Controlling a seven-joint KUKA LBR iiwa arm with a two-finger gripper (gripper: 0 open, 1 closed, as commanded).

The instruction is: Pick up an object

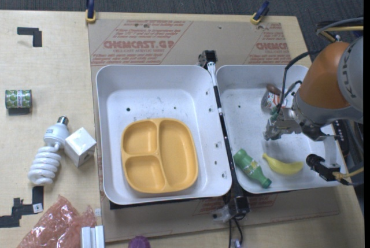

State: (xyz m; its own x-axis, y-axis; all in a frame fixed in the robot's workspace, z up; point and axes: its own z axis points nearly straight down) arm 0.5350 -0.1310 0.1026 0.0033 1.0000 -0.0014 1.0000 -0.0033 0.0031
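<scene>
Leftward, the white left bin (110,125) contains a yellow three-compartment plate (159,155). The white right bin (243,82) contains a green bottle (251,168) lying near a banana (282,165), with a crumpled wrapper (271,97) farther back. The gripper (276,128) hangs above the bin floor between wrapper and banana; finger spacing cannot be told.

Left of the bins you have a bulb (46,151) touching a white cube (80,146), a green can (18,100) farther off, pink mesh (55,225) nearest, and blue clamps (90,8) at the board's far edge.
</scene>
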